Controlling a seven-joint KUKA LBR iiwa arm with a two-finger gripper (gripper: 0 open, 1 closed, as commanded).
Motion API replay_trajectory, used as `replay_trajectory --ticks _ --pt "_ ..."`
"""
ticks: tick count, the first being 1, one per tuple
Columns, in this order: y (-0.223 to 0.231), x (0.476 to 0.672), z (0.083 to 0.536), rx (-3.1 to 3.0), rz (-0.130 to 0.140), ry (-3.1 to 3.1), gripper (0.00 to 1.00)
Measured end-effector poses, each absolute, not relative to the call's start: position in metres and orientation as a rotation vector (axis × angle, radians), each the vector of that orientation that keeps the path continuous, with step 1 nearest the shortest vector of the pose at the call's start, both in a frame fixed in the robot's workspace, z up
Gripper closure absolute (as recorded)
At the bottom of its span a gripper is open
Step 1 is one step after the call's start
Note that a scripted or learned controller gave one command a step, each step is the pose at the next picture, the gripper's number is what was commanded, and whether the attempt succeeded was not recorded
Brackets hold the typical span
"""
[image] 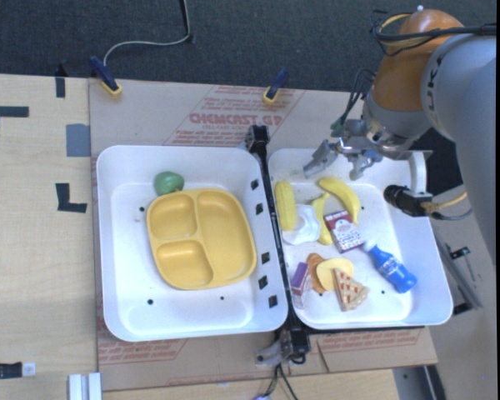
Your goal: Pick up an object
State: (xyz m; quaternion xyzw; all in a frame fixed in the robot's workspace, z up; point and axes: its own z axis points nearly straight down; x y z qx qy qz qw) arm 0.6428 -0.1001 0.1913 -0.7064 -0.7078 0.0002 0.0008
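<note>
So the gripper (pixel 340 162) is hanging over the right bin (pixel 425 307) up around its 12 o'clock edge, fingers spread apart with nothing between them. No pick has happened here as far as I can tell.

Closest candidate is the curved banana (pixel 342 196), sitting just at 6 o'clock from the claw. The trouble is how packed that bin is looking. The banana is lying right against a small red-and-white carton (pixel 345 230), with a second yellow banana-ish piece (pixel 285 204) at its 9 o'clock and some white crumpled thing (pixel 303 226) tucked between them.

What I'm betting goes wrong:
- one finger coming down on the carton or the neighbouring yellow piece instead of into a gap, so it's shoving the pile rather than closing around anything
- the banana's curve and smooth skin letting it squirt out sideways
- grabbing near the bin wall and clipping the rim

The blue bottle (pixel 392 269) at roughly 4 o'clock and the waffle slice (pixel 349 291) are sitting with more room around them, honestly easier targets. The left bin (pixel 117 307) is holding a yellow divided tray (pixel 202 237) and a green thing (pixel 169 182).
</note>
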Motion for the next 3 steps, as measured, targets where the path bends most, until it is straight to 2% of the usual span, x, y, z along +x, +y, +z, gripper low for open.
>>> replay_trajectory --ticks 1,2,3 --pt "-0.121 0.631 0.093 -2.22 0.003 -2.221 0.0" --pt "-0.12 0.631 0.102 -2.217 0.002 -2.222 1.0" --pt "-0.053 0.584 0.251 -2.219 -0.003 -2.225 1.0"
